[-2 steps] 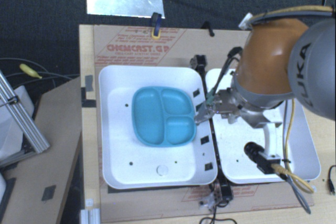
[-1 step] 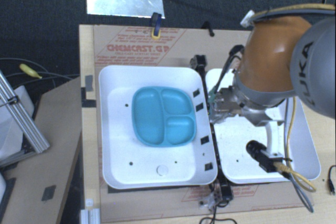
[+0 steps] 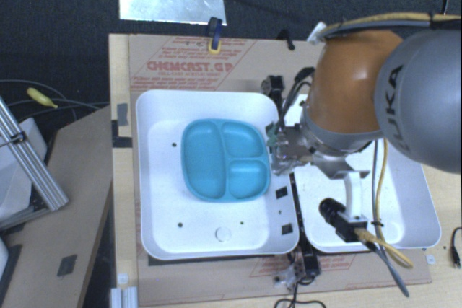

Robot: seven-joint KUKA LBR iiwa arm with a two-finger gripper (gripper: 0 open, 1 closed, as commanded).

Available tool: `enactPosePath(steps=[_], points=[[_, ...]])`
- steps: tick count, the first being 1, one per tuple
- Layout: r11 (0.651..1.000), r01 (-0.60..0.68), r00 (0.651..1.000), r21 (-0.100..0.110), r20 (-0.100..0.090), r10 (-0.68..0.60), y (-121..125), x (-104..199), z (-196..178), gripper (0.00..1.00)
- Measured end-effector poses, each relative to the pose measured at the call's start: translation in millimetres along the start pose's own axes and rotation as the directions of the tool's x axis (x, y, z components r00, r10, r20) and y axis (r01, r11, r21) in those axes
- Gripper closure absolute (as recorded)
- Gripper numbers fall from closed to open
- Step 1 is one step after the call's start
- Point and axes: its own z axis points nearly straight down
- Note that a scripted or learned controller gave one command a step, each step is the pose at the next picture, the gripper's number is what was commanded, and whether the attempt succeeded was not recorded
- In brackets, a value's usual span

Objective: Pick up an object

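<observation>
Currently, a slanted overhead view shows two shallow white bins side by side on a bench lined with brown cardboard (image 3: 188, 65) printed in red. The left bin (image 3: 155, 155) holds one object: a blue tray (image 3: 220, 159) with three compartments, lying flat and face up near the bin's centre, a little toward its right side. The right bin (image 3: 411, 205) sits against it, and much of it is hidden beneath the robot.

A large grey arm (image 3: 415, 97) with an orange band reaches in from the right and hangs over the seam between the bins. Its gripper (image 3: 276, 149) points down at the left bin's right wall, just beside the blue tray's right rim and possibly touching it. The wrist hides the tip, so it is impossible to tell whether the gripper is spread apart or closed, or whether it has any hold on the rim.

As for progress, the pickup looks not yet done. The tray rests level on the bin floor, with no edge visibly raised. The approach appears largely complete, since the gripper is low and next to the only object on offer. What seems left is securing a grip on the rim, then lifting the tray clear of the bin. A thin rim so close to the bin wall is likely a tricky target.
</observation>
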Motion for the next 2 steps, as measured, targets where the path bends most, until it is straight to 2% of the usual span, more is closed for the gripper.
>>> enactPosePath(steps=[1, 2], points=[[1.000, 0.002, 1.000, -0.002, -0.001, -0.002, 0, 35, -2, 1.00], [1.000, 0.000, 1.000, -0.021, -0.005, 0.000, 45, 58, -281, 1.00]])
